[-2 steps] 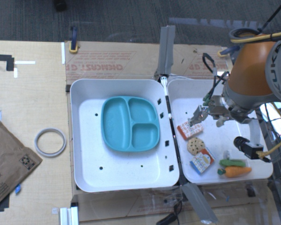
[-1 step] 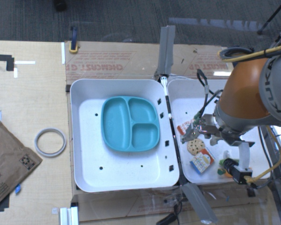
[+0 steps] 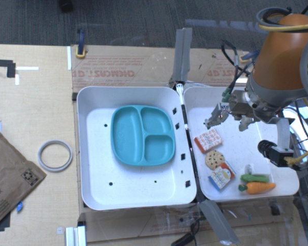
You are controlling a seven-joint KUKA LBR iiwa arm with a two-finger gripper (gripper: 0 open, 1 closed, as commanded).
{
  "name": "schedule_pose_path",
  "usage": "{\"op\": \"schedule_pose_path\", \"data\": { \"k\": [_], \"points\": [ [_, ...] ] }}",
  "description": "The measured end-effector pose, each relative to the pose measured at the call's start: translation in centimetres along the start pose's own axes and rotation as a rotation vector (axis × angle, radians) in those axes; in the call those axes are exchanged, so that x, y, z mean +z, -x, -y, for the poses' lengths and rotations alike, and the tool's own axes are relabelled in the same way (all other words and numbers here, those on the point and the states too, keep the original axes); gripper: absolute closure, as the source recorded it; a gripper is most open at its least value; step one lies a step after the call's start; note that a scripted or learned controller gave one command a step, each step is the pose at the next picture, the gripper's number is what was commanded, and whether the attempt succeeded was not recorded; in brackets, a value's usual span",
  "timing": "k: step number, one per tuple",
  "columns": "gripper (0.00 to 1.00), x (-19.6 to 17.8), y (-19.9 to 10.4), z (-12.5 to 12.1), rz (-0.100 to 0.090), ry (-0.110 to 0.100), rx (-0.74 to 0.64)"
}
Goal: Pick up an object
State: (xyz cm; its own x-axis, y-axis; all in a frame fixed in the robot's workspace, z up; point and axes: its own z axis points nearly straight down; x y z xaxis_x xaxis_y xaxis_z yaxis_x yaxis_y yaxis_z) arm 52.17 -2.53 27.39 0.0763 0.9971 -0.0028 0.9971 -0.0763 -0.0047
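Observation:
My gripper hangs over the back of the right bin. It is open, its two fingers spread apart with nothing between them. Just below and left of it lies a red-and-white packet. Nearer the front lie a round cookie and a small blue-and-orange box. An orange carrot and a green vegetable rest at the front right corner, with a small white piece just behind them.
The left bin holds a teal divided plate. A roll of tape and a brown cardboard box lie on the bench to the left. A black part of the arm overhangs the right bin's right side.

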Motion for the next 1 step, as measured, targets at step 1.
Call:
{"op": "schedule_pose_path", "data": {
  "k": [1],
  "points": [
    [0.0,8.48,2.6,-4.56,-0.002,-0.001,-0.194]
  ]
}}
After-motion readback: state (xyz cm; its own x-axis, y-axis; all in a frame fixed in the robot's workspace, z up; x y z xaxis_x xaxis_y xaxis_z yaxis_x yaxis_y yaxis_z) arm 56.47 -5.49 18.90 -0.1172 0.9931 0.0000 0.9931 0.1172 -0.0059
